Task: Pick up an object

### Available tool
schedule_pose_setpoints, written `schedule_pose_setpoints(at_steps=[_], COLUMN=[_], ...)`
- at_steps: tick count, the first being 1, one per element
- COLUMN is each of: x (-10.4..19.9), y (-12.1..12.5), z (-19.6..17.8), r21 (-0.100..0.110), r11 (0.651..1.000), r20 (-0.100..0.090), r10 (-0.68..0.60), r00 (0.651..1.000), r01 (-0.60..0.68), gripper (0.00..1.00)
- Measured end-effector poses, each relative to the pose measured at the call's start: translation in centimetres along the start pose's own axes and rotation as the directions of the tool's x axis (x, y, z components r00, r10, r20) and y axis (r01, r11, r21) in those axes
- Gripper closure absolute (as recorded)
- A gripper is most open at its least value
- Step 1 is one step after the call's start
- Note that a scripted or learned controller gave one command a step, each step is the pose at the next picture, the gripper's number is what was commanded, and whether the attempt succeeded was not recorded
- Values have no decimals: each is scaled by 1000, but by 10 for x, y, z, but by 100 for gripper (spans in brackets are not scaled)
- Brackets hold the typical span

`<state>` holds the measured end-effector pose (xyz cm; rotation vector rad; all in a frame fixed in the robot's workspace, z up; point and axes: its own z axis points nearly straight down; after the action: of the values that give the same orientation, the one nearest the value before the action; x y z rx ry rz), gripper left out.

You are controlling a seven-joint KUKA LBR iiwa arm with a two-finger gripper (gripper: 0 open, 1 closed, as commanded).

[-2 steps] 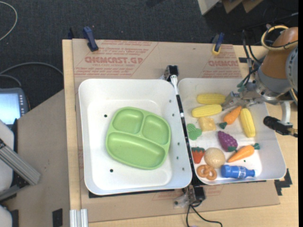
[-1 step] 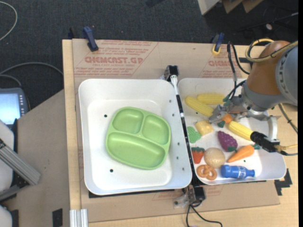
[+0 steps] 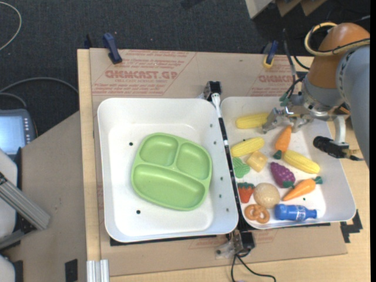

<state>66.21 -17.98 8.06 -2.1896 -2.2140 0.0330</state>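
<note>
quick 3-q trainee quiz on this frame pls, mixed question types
1. True or false: the green divided plate lies in the left bin.
2. How many corn cobs lie in the right bin?
3. Which item lies nearest the gripper? A) blue bottle B) upper carrot C) pretzel

Key: 1 true. 2 three. 3 B.
</note>
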Motion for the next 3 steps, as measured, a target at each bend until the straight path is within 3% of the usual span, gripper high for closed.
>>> schedule_pose_setpoints(at_steps=[1,2,3], x=[-13,-1,-2], y=[-44,-70,-68], z=[-3,-2,-12], r21=[-30,-30,-36], r11=[999,999,999], r20=[3,3,5], r10=[14,12,13], r00=[1000,1000,1000], r01=[-13,-12,-13], gripper=[0,0,100])
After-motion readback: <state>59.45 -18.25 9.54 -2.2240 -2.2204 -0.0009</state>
